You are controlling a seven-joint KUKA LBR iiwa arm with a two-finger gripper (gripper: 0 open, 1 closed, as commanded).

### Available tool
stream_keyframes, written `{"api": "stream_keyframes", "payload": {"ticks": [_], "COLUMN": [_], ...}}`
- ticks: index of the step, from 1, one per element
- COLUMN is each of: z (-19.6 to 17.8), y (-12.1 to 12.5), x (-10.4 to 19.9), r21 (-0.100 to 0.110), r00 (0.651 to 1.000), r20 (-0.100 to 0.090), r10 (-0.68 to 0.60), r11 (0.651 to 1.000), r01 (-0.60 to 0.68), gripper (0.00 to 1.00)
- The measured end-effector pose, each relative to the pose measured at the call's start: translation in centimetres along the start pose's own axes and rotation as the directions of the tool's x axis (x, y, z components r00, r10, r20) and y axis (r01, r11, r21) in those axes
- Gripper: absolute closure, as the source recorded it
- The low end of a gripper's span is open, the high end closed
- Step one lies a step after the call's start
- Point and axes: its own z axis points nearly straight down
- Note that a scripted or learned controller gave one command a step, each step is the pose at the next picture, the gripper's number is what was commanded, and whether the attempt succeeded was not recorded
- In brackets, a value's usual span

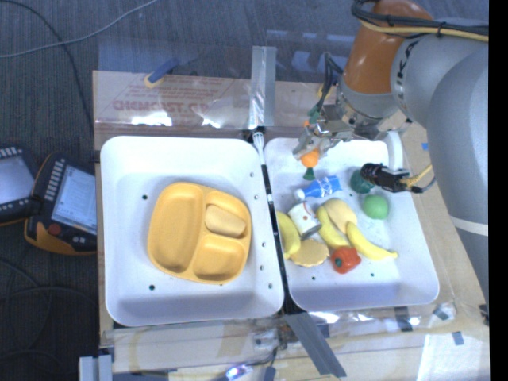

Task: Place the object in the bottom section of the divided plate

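**A:** Eyes on the small orange carrot-shaped toy (309, 159), up in the far part of the right-hand white bin (413, 288). The grey two-finger gripper (313, 140) sits right over it, fingers slightly apart, tips down around the toy's top.

**B:** Holding it, or only hovering?

**A:** Can't call it a hold. The toy is just under the tips, maybe touching, and I can't see it pinched between them. My read is we're at the pick, with nothing carried across yet.

**B:** And the target?

**A:** The yellow divided plastic plate (198, 231) lies in the left-hand white bin (119, 213), well apart from the toy. Its bottom section, nearest the camera, looks bare. A tan, bread-like piece (225, 221) lies in the section on the right.

**B:** So what does the next move call for?

**A:** Close firmly on the toy, lift it above the ridge between the bins, travel left, lower over that near section. The toy is small, so a loose pinch could drop it.

**B:** Neighbours?

**A:** A blue-and-white bottle (321, 188) just beside it, then yellow bananas (349, 227), a green round fruit (376, 206), a red pepper (344, 260).

**B:** Any writing?

**A:** Red printing on the brown cardboard sheet (182, 101) behind the bins, too faint to read. The bottle's label is too small.
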Motion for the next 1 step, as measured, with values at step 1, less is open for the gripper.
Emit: {"api": "stream_keyframes", "payload": {"ticks": [1], "z": [-0.01], "y": [0.00], "x": [0.00], "r21": [0.000], "r00": [1.000], "r20": [0.000], "r10": [0.000], "r11": [1.000], "r01": [0.000], "gripper": [0.00]}}
